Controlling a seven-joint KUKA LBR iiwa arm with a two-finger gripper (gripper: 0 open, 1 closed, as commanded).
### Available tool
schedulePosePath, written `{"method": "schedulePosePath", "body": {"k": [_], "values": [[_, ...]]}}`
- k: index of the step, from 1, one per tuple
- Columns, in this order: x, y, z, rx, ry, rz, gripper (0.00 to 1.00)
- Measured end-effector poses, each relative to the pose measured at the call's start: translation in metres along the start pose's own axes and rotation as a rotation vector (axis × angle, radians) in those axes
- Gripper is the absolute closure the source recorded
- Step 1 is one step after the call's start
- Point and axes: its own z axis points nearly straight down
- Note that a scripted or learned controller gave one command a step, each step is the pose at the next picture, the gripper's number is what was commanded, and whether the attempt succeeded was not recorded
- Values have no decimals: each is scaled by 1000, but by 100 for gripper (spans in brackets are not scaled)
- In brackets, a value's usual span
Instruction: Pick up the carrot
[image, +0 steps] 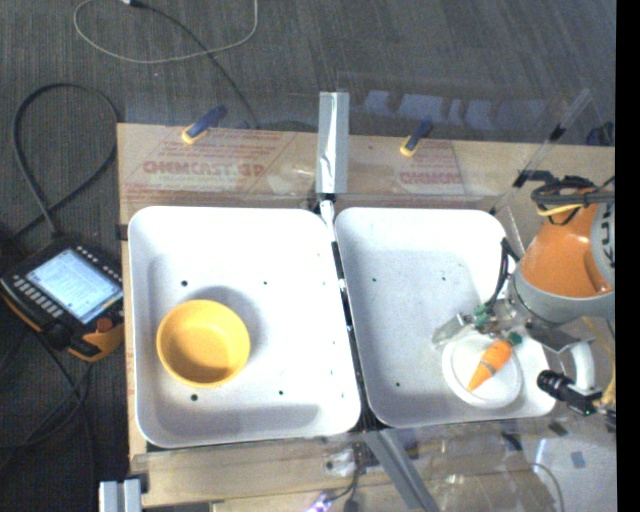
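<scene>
The carrot (489, 364) is small and orange with a green top, and it lies tilted on a round white dish (470, 384) in the front right corner of the right bin (420, 260). My gripper (496, 328) hangs just above the carrot's green end, close to or touching it. The grey arm with its orange band (564, 264) comes in from the right over the bin's edge and hides part of the gripper.
A yellow bowl (203, 342) sits in the left bin (240, 240). The right bin's wall runs close beside the dish on the right and front. A handheld controller (65, 292) lies on the floor at the left.
</scene>
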Motion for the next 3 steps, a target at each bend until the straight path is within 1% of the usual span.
{"method": "schedulePosePath", "body": {"k": [1,2,3], "values": [[-19,-32,-93,20,8,255,0],[-15,15,-30,1,6,189,0],[-16,106,-22,-32,-8,347,0]]}}
